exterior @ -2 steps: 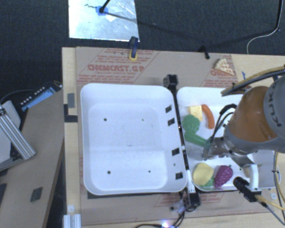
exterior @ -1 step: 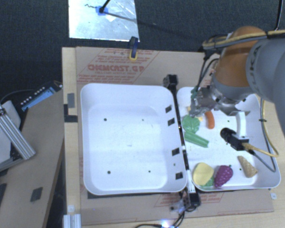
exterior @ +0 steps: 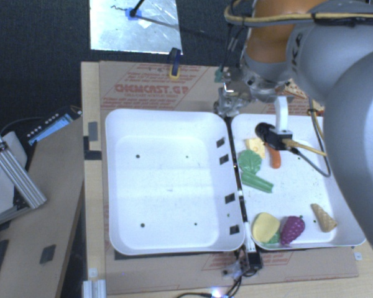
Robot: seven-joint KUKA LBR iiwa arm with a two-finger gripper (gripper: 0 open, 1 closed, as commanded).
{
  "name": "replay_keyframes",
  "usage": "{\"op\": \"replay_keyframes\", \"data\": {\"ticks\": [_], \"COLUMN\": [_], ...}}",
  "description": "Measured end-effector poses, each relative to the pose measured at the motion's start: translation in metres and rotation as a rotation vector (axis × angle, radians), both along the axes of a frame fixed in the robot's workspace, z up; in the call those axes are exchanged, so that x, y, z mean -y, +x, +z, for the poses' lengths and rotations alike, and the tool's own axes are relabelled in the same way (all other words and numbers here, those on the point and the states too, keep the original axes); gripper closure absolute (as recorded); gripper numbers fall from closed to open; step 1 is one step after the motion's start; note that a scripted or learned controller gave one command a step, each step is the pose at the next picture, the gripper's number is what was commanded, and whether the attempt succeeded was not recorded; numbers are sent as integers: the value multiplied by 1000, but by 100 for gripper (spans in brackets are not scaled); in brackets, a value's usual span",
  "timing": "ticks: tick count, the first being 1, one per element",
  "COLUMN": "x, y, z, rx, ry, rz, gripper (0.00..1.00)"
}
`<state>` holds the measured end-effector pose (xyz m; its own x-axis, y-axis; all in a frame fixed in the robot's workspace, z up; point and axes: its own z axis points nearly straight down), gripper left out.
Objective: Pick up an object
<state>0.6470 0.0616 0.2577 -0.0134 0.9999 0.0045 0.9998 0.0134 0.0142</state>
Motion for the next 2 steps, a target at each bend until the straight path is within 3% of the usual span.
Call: {"op": "replay_keyframes", "data": {"ticks": [1,2], "x": [-101,-94], "y": [21,23], "z": [-48,-34], "rx": [-14,-9], "ry": [0,-4], "rz": [0,-3], "gripper": [100,100]}}
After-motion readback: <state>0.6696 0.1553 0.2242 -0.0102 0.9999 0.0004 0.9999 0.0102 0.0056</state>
